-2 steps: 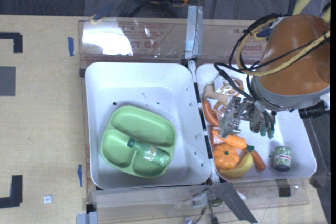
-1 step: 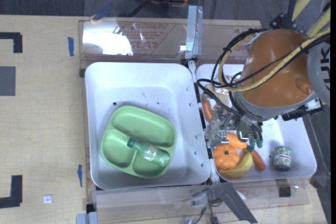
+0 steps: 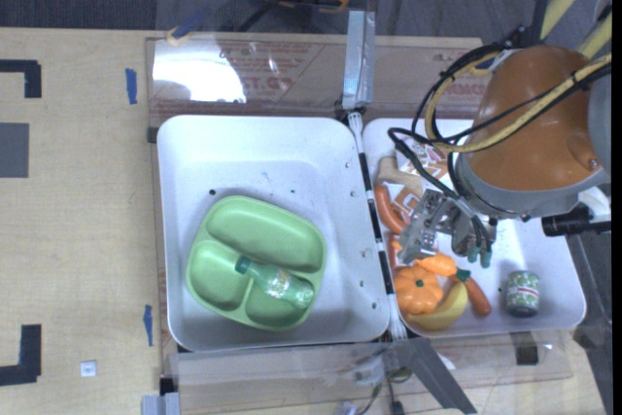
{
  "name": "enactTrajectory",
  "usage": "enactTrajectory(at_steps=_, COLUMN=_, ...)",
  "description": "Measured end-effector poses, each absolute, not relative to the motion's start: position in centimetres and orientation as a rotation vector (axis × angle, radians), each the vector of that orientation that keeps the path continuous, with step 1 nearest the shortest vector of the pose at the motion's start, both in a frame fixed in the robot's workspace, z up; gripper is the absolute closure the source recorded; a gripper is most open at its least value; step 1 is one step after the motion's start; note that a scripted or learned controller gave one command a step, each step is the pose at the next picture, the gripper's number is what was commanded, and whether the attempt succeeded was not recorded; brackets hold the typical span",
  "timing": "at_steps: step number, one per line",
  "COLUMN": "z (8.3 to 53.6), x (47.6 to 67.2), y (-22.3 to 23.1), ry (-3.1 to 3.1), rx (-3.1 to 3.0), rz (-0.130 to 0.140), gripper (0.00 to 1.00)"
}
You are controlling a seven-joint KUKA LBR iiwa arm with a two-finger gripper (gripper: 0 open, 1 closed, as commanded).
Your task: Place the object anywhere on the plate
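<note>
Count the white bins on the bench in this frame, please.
2. The left bin holds a green plate with a small bottle on it. The right bin sits beside it, under the gripper, holding toy food; the arm hides part of it.

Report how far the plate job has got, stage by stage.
Done: a small clear bottle already lies on the green plate in the left bin.
In hand: the gripper is low in the right bin, over the toy food, near the pumpkin and the hot dog; nothing shows between its fingers.
Left: if another object is meant, grasping it and carrying it across to the plate.
</note>
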State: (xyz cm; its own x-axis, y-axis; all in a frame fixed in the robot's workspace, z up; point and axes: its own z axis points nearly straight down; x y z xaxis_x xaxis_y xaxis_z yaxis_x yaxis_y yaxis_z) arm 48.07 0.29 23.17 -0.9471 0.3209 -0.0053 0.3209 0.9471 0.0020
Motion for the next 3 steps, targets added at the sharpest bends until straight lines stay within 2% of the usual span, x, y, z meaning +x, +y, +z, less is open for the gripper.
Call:
enactTrajectory(at_steps=1, z=26.2, x=48.0, y=8.8, ry=3.108, rx=0.425, rz=0.003, gripper=1.00)
enactTrajectory(at_steps=2, z=25.1, x=48.0, y=5.9, ry=3.116, rx=0.397, rz=0.001, gripper=1.00)
enactTrajectory(at_steps=3, z=25.5, x=48.0, y=9.5, ry=3.136, rx=-0.016, rz=0.003, gripper=1.00)
